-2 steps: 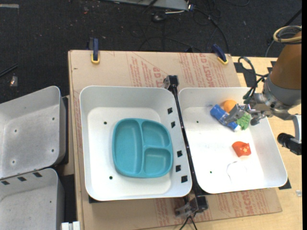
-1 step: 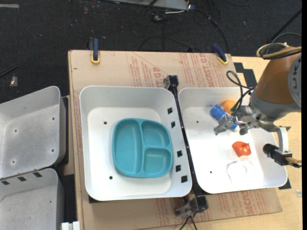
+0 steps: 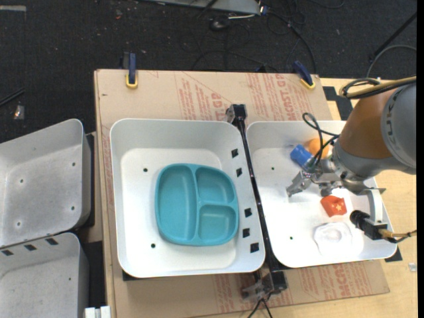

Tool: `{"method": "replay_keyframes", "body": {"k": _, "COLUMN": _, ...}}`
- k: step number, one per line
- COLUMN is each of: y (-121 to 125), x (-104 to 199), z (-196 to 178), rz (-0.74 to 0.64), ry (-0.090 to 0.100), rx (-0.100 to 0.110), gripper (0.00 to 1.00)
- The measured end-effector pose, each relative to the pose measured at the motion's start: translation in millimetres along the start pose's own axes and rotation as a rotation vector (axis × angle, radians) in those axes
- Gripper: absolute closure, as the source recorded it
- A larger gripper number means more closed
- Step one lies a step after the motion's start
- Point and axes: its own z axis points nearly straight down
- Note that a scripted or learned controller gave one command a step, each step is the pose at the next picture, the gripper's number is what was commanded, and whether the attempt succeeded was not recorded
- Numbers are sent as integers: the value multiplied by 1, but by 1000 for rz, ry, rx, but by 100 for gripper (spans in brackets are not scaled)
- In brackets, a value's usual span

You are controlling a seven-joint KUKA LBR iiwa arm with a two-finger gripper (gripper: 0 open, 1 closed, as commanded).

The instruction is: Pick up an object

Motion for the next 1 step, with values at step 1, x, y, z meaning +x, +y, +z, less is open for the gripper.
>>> {"method": "replay_keyframes", "body": {"k": 1, "y": 1, "x": 0, "z": -14, "rz": 0, "ry": -2, "rx": -5, "gripper": 100}}
